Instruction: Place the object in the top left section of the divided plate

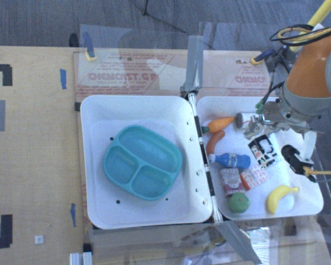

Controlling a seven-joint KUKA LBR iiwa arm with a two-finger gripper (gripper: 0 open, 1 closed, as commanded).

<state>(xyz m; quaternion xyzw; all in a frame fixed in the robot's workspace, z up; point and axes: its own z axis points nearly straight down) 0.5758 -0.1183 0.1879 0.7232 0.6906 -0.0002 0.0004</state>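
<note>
A teal divided plate [143, 162] lies tilted in the left bin [99, 115], with nothing in its three sections. My gripper [252, 127] hangs over the upper part of the right bin [314, 203]. It is just right of an orange carrot [220, 124] and above a black-and-white patterned packet [263, 150]. I see nothing held in it.
The right bin also holds an orange-brown sausage [213, 142], a blue bottle [231, 160], a dark red packet [230, 181], a pink-and-white packet [255, 177], a green round fruit [239, 202] and a yellow banana [280, 197]. A ridge [201, 159] separates the bins.
</note>
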